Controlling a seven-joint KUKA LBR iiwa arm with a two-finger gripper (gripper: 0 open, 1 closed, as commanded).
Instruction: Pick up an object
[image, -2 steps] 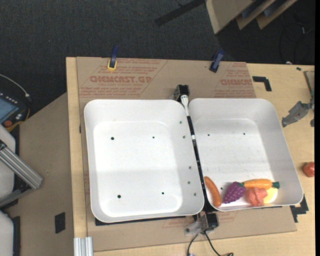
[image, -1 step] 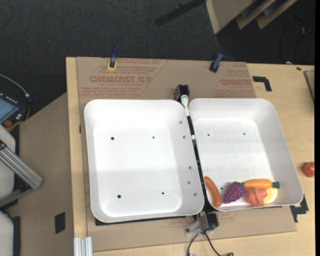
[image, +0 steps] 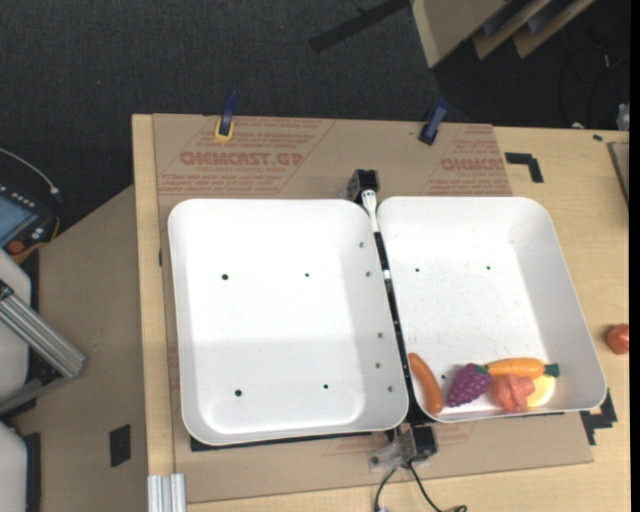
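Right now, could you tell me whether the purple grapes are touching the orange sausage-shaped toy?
Touching: the camera view shows the purple grapes pressed against the orange sausage-shaped toy with no white bin floor between them.

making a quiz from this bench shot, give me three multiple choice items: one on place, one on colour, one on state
1. Where do the toy foods lie?
A. left bin
B. right bin, near corner
C. on the cardboard

2. What colour is the grape bunch?
A. purple
B. green
C. blue

3. How does the carrot lie?
A. standing upright
B. hanging over the rim
C. flat, beside the other foods

Answers: 1 B, the cluster sits along that bin's near edge. 2 A, it is plainly purple. 3 C, it lies on its side above the pink piece.
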